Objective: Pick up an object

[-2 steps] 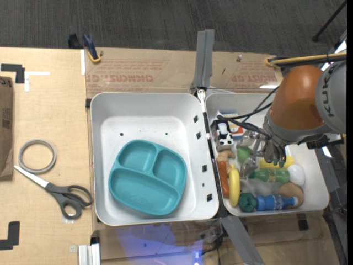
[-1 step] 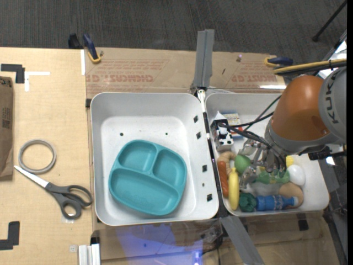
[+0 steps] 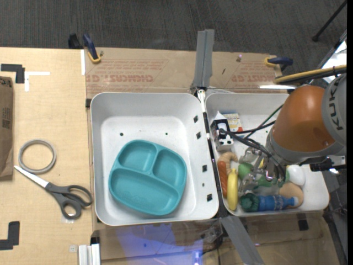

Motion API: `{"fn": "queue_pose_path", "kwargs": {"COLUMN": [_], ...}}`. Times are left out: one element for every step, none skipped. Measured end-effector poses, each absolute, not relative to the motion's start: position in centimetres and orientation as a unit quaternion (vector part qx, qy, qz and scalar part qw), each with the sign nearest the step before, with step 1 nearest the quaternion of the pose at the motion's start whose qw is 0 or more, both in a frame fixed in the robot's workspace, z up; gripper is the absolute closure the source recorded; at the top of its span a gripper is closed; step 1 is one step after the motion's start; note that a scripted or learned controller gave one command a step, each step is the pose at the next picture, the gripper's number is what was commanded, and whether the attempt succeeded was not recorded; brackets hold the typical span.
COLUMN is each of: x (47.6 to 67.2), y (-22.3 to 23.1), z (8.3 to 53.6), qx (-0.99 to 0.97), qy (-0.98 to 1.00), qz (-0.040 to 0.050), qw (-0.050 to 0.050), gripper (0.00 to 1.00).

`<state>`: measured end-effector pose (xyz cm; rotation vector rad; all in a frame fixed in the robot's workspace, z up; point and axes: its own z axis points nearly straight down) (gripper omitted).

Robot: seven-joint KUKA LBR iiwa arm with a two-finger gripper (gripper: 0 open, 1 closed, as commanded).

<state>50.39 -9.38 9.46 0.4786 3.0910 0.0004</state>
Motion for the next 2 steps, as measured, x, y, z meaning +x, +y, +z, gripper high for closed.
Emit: {"fn": "queue_pose_path", "kwargs": {"x": [56.9, 61.0], "y": [-16.7, -13.6], "z": [9.3, 9.3], "qx": [0.141, 0.180], "qy": [0.990, 0.984], "qz": [-0.0003, 0.0001], "qw": [0.002, 0.003], "gripper": [0.00, 0.00]}}
